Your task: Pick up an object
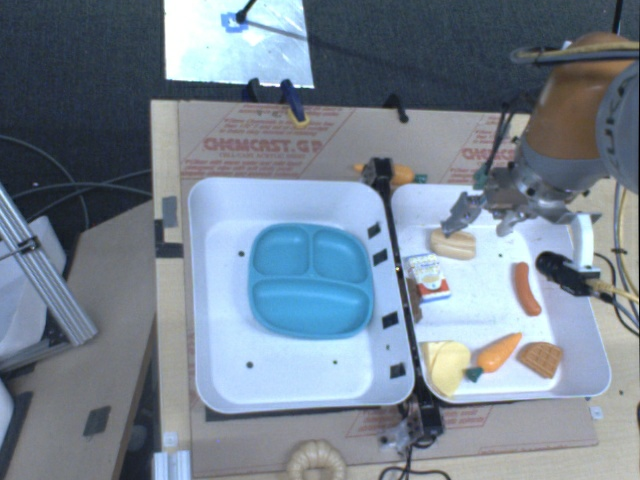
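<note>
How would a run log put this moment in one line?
arm: over right bin | gripper: open, above bun | holding: nothing | plate: left bin

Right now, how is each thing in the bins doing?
Blue divided plastic plate: flat in the left white bin.
Pale bread roll: lying under the gripper, not held.
Small milk carton: tipped on its side.
Red sausage: lying flat.
Orange carrot: lying beside the yellow cheese.

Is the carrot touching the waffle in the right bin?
Apart. The camera view shows bare white bin floor between the carrot and the waffle.
</note>
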Action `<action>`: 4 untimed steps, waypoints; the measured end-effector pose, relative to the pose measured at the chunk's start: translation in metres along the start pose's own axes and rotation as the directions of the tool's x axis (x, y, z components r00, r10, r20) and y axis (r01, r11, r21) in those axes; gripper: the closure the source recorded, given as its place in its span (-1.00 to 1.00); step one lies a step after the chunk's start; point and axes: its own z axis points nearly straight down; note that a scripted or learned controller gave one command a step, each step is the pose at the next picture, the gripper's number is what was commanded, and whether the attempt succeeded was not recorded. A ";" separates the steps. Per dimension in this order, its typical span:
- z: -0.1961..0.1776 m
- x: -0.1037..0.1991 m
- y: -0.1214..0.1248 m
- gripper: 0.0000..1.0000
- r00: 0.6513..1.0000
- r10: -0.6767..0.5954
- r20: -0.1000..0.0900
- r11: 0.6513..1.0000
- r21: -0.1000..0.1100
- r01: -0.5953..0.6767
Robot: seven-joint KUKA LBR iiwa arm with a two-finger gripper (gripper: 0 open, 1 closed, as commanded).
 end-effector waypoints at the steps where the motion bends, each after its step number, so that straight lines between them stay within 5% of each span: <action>1: -0.008 0.000 0.002 -1.00 1.000 -0.002 0.001 1.000 -0.013 0.002; 4: 0.125 -0.003 0.001 -1.00 1.000 0.001 -0.002 1.000 -0.015 -0.001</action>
